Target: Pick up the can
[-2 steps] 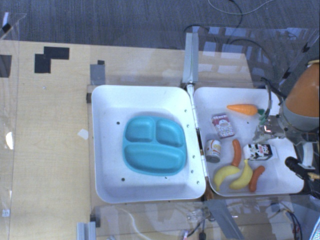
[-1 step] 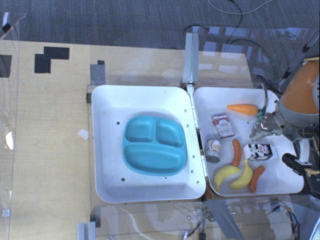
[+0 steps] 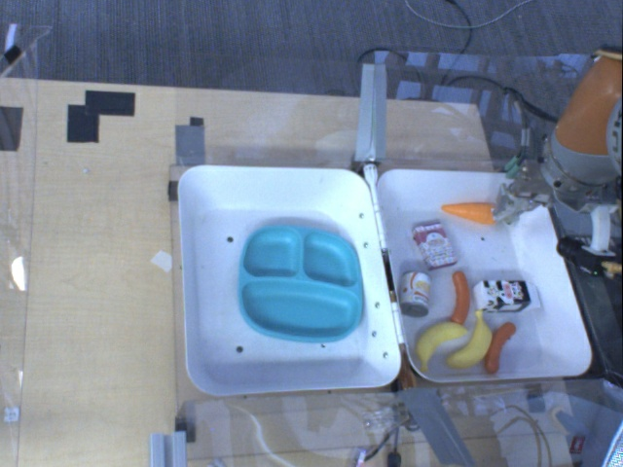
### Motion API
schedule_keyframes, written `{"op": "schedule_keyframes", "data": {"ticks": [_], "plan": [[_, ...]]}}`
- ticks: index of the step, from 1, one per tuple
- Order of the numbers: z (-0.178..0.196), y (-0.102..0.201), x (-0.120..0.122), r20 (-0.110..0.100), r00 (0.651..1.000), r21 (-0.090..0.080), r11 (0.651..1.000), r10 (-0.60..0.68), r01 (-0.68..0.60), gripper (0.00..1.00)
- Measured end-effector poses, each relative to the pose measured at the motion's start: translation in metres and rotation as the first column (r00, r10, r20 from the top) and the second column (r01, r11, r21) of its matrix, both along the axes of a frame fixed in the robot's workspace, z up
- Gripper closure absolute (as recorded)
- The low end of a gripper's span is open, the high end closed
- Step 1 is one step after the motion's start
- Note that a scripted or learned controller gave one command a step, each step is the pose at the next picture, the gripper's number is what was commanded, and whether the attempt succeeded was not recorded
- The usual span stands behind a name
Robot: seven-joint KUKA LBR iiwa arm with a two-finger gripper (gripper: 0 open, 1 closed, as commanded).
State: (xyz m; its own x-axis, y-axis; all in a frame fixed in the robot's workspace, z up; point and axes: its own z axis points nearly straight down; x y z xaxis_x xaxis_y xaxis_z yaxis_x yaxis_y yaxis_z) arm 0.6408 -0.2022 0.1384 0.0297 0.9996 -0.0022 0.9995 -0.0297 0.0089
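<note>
The can (image 3: 416, 291) lies in the right bin (image 3: 545, 261), close to that bin's left wall and roughly midway down it, its light label facing up. Just above it rests a small red-and-white packet (image 3: 434, 244), near but apart. To the can's right a sausage (image 3: 460, 297) stands nearly upright in the view, and past that sits a black-and-white carton (image 3: 502, 296). Below the can two bananas (image 3: 455, 341) curl together, with a second sausage (image 3: 498, 346) tilted at their right.

The arm (image 3: 589, 129) comes in from the right, its orange band above the bin's upper right corner. The gripper (image 3: 510, 205) sits at the blunt end of a carrot (image 3: 468, 212), which lies crosswise near the top of the right bin (whether it touches the carrot is too blurred to say), and I cannot tell how the tool is set. It is well apart from the can.

The left bin (image 3: 209, 261) holds a blue divided tray (image 3: 301, 283) near its middle. Both bins rest on a pale wooden bench (image 3: 88, 261).
</note>
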Motion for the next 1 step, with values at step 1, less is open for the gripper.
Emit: {"op": "schedule_keyframes", "data": {"ticks": [1], "plan": [[-0.0002, 0.0001, -0.0001, -0.001, 1.0, 0.0, 1.0, 0.0, 0.0, 0.0]]}}
